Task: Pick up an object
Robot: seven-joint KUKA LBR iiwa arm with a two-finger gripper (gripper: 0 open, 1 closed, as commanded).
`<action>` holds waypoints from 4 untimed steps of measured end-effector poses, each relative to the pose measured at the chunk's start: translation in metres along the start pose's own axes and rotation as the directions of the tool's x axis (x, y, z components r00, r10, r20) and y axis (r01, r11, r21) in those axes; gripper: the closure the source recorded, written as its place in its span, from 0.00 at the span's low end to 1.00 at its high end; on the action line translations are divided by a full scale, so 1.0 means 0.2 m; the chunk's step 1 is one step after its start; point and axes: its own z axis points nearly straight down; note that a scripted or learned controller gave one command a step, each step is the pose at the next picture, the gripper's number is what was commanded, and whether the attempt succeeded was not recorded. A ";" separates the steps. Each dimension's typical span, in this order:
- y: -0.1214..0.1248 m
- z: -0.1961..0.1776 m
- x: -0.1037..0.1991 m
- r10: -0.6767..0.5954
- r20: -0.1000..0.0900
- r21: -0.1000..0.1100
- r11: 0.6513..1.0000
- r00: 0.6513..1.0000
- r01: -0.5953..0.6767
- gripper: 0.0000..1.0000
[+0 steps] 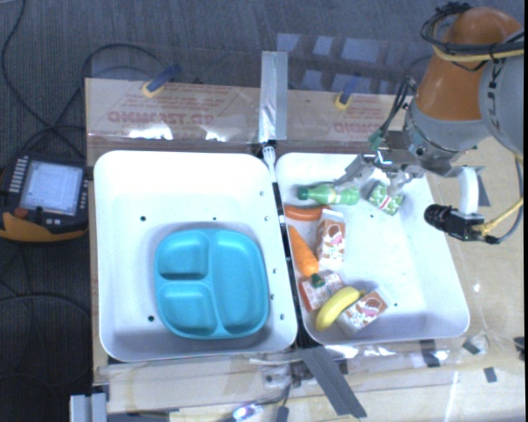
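The right bin [431, 271] holds several toy foods. A green bottle [327, 194] lies on its side near the bin's back left, and a small green-and-white carton [386, 200] sits just to its right. My gripper [376, 178] hangs over the back of this bin, its two grey fingers spread apart above the bottle's end and the carton. Nothing is between them. Further forward lie a red-and-white carton [332, 239], a carrot [303, 251], a banana [337, 307] and a small red box [368, 309].
A blue divided plate [213, 281] rests in the left bin [123, 200]. The wall between the bins [280, 236] runs beside the carrot. A black cable connector [449, 219] hangs off the arm over the right bin's right rim. A teach pendant [44, 193] lies on the floor at left.
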 end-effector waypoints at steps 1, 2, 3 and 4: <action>0.09 0.43 0.04 -0.005 0.002 0.001 1.000 1.000 0.005 0.00; -0.07 0.76 0.00 -0.171 0.004 -0.014 0.985 0.985 0.171 0.00; -0.07 0.72 0.00 -0.170 0.002 -0.015 0.985 0.985 0.170 1.00; -0.08 0.22 0.48 -0.153 0.001 0.001 0.988 0.988 0.153 1.00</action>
